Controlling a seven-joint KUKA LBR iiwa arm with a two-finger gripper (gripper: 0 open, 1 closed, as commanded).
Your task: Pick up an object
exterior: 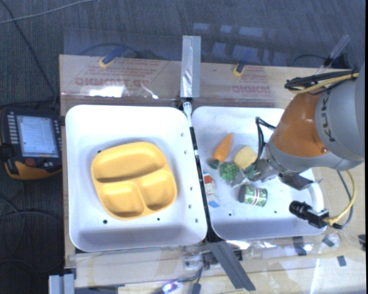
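Hovering jaws (256,171) among broccoli (229,173), potato (245,157), can (253,195); jaw state unclear.

Two white bins: the left bin (76,164) and the right bin (245,222). One yellow divided tray (134,178), lying in the left bin. In the right bin, one carrot (223,147), one yellow piece of toy food (245,157), one green broccoli-like piece (229,173), one green-labelled can (253,195) and one small packet (210,188). One handheld control pad (29,141) left of the bench.

Robotics lab, teach pendant (30,141), 2 bins (80,182), cables (24,17)
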